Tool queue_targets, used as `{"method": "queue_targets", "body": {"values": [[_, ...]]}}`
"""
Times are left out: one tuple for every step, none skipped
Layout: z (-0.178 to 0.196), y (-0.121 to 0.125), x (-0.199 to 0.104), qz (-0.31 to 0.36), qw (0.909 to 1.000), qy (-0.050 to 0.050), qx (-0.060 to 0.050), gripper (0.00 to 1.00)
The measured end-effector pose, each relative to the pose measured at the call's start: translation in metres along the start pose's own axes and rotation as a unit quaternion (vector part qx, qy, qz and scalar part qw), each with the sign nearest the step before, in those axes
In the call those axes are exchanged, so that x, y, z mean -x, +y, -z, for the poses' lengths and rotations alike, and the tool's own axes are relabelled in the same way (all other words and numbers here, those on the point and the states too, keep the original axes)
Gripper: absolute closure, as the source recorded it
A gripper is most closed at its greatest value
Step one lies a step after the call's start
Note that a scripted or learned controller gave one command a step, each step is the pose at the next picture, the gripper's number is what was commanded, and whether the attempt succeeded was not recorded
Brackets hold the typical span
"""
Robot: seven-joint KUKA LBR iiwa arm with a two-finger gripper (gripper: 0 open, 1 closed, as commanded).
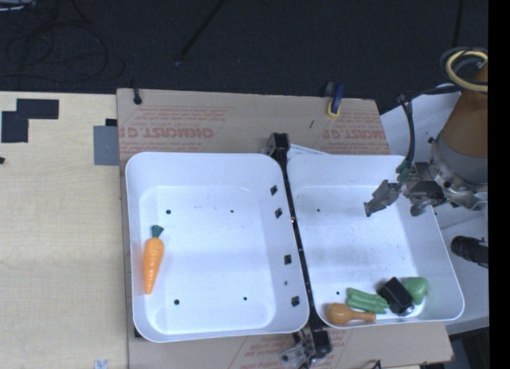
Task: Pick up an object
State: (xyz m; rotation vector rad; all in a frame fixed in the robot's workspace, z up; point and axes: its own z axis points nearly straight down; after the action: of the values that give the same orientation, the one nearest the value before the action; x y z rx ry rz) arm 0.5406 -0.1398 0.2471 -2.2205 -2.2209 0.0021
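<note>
While the claw (396,198) hangs over the far right of the right bin (446,268), nothing sits between its spread fingers.
A toy carrot (152,258) lies at the left bin's (199,170) left side — well apart — and a green piece (367,300), a black block (396,295) and an orange piece (348,314) cluster in the right bin's near corner.
</note>
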Motion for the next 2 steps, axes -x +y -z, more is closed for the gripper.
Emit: {"method": "queue_targets", "body": {"values": [[-0.034, 0.047, -0.107, 0.005, 1.0000, 0.002, -0.001, 0.00], [-0.061, 0.101, -0.184, 0.004, 1.0000, 0.001, 0.000, 0.00]]}}
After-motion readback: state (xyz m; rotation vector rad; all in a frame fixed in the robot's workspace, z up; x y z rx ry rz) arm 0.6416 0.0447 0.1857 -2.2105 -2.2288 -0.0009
